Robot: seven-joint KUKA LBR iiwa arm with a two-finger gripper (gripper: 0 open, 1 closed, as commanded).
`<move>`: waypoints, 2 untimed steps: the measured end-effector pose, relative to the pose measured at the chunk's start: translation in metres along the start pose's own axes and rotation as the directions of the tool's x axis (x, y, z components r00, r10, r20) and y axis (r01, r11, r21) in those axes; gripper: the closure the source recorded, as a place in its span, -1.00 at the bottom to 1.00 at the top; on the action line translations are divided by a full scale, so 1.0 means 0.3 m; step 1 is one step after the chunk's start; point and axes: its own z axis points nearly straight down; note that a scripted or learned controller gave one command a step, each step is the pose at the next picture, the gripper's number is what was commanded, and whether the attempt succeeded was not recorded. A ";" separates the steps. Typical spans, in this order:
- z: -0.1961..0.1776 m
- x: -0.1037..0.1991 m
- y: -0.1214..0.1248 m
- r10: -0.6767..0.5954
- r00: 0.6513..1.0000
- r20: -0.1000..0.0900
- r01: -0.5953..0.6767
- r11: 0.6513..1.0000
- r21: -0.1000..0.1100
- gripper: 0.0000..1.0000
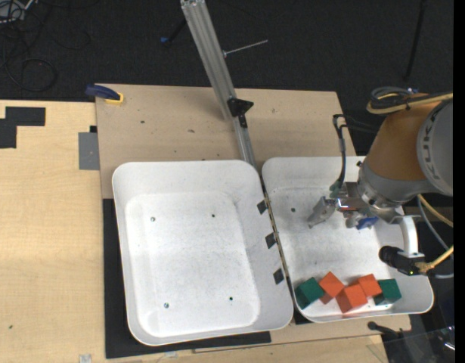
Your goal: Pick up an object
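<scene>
The gripper hangs over the middle of the right bin, fingers apart and holding nothing. The blocks, 3 orange and 2 green, huddle at that bin's near edge, well apart from the gripper.

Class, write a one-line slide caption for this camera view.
Gripper above right bin; orange and green blocks clustered at its near edge.
</scene>
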 end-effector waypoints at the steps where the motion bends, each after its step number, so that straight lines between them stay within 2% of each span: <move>1: 0.157 0.002 0.004 0.000 1.000 0.001 0.000 1.000 -0.008 -1.00; 2: 0.120 -0.002 0.002 0.008 1.000 -0.001 -0.008 1.000 -0.008 1.00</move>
